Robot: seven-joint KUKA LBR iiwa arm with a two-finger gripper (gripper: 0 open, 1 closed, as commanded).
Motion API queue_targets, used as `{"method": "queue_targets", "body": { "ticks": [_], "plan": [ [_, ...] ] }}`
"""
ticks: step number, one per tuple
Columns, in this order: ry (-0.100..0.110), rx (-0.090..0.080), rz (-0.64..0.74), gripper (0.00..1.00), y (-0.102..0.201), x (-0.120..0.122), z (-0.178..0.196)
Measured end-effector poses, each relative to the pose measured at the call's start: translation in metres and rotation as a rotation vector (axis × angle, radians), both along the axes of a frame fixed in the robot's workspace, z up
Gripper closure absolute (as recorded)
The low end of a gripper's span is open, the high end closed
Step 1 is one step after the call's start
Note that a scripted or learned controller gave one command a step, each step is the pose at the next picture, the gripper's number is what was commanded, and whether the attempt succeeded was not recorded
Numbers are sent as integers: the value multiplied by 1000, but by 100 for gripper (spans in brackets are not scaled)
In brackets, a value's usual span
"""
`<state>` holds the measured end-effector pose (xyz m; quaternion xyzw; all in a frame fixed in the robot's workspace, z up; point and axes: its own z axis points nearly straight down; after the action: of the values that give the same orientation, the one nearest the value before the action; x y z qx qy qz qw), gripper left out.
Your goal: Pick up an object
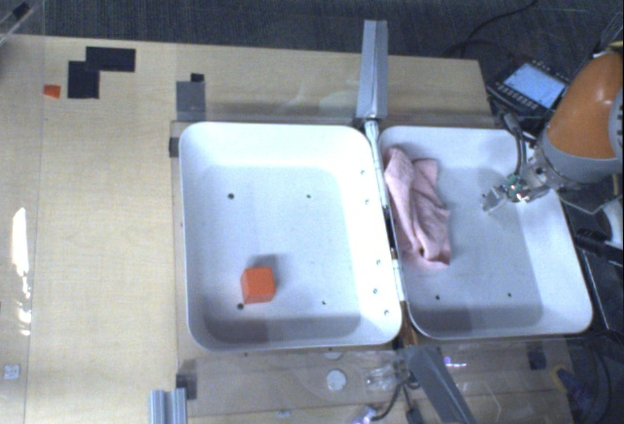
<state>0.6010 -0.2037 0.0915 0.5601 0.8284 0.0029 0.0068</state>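
Note:
An orange block (258, 285) lies in the left bin (278, 159), near its front left. A crumpled pink cloth (417, 208) lies along the left side of the right bin (507, 305). My gripper (507, 190) hangs over the right side of the right bin, well to the right of the cloth, under the arm's orange band (588, 105). Nothing shows between its fingers. The fingers look small and metallic, and their state is unclear.
A metal divider post (373, 71) stands behind the seam between the two bins. Black markers (96, 68) and a small orange square (52, 92) sit on the wooden bench at far left. A device with a screen (531, 86) and cables lie at back right.

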Motion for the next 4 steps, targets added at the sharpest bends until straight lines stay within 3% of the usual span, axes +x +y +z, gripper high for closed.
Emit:
{"method": "queue_targets", "body": {
  "ticks": [1,2,3,4],
  "plan": [
    [0,0,0,0,0,0,0],
    [6,0,-33,0,69,63,-3],
    [2,2,46,0,100,-14,-2],
    [4,5,-253,0,107,47,-3]
  ]
}}
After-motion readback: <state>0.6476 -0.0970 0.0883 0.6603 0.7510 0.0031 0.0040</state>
